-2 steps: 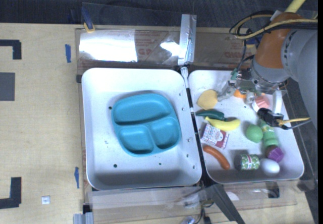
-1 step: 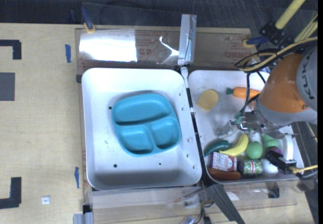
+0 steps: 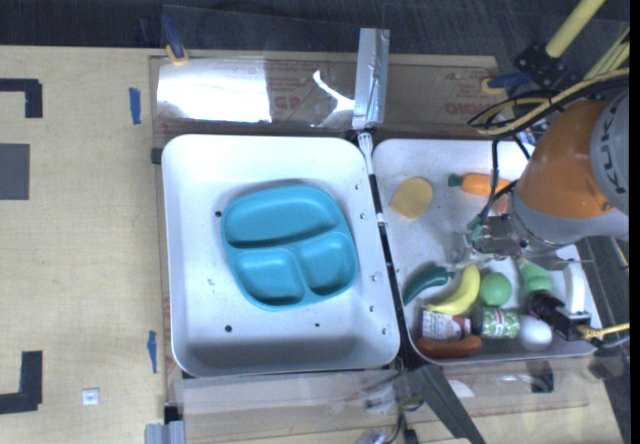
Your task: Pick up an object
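Observation:
The right bin (image 3: 440,164) holds a heap of toy food. A pale yellow round piece (image 3: 411,196) and an orange carrot (image 3: 475,184) lie toward its back. Along the front lie a dark green pepper (image 3: 427,282), a yellow banana (image 3: 457,293), a green ball (image 3: 495,287), a small red-labelled bottle (image 3: 446,324), a green-labelled bottle (image 3: 500,324), a white egg (image 3: 537,333) and a red sausage (image 3: 450,347). My gripper (image 3: 490,238) hangs over the middle of this bin, just behind the banana and the green ball. I see nothing between its fingers.
The left bin (image 3: 190,232) holds a blue divided plate (image 3: 288,242). Another green piece (image 3: 535,278) lies at the right bin's right side, partly under the arm. A metal divider (image 3: 371,82) stands behind the bins. Yellow cables run at the top right.

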Action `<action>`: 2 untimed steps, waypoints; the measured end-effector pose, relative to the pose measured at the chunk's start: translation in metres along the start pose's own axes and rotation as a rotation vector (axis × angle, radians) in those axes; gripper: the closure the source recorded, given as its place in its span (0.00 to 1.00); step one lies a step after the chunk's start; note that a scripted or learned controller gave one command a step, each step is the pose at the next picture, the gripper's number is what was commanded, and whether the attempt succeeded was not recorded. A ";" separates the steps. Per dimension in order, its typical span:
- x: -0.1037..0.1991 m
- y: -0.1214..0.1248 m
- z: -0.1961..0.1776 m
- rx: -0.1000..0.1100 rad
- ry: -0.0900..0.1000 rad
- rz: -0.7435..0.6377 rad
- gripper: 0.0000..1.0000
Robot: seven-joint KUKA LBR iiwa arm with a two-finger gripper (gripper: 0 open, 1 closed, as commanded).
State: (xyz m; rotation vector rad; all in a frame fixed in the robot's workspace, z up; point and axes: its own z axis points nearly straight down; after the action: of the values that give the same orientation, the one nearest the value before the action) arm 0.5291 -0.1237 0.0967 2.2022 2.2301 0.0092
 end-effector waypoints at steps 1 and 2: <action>0.050 0.016 -0.095 0.007 0.002 -0.009 1.00; 0.049 0.015 -0.093 0.011 0.001 -0.007 0.00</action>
State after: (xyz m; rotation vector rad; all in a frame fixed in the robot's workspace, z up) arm 0.5421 -0.0744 0.1902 2.2011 2.2438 -0.0018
